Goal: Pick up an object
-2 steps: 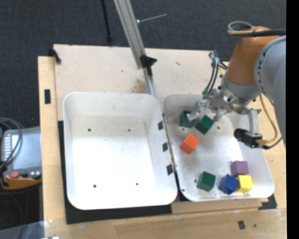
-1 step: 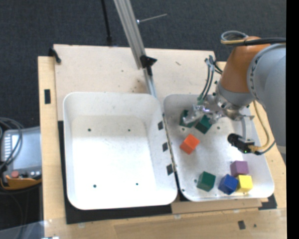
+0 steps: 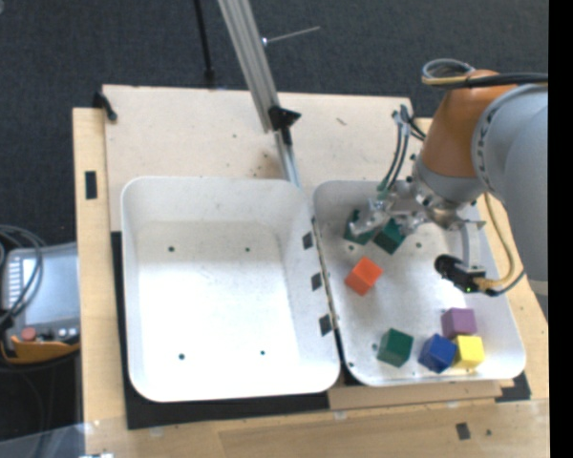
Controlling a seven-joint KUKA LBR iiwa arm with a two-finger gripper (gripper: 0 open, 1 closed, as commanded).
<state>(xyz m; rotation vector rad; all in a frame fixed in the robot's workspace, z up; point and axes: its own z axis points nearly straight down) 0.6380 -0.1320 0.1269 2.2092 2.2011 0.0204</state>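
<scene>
Presently the arm (image 3: 487,136) reaches in from the right of the camera view, its grey body and orange band bent over the upper part of the right bin (image 3: 501,375). The wrist points down and leftward, with cables looping off it on either side. The gripper (image 3: 377,225) sits low over the upper left area of that bin, close to the wall shared with the left bin (image 3: 220,284).

A dark green block (image 3: 390,238) lies directly at the gripper's tip, seemingly touching the finger hardware. Whether it sits between the fingers cannot be told from this angle, nor how far apart they stand; the metal parts and the block overlap too closely.

An orange cube (image 3: 365,276) rests on the bin floor just below the gripper, apart from it. A second green cube (image 3: 395,347) lies near the bin's lower edge. To its right, three cubes cluster together: purple (image 3: 458,322), blue (image 3: 438,352) and yellow (image 3: 470,350), the blue and yellow touching, the purple just above them.

An aluminium strut (image 3: 253,60) rises at a slant from behind the bins. A handheld control unit (image 3: 33,299) lies at the bench's left side.
</scene>
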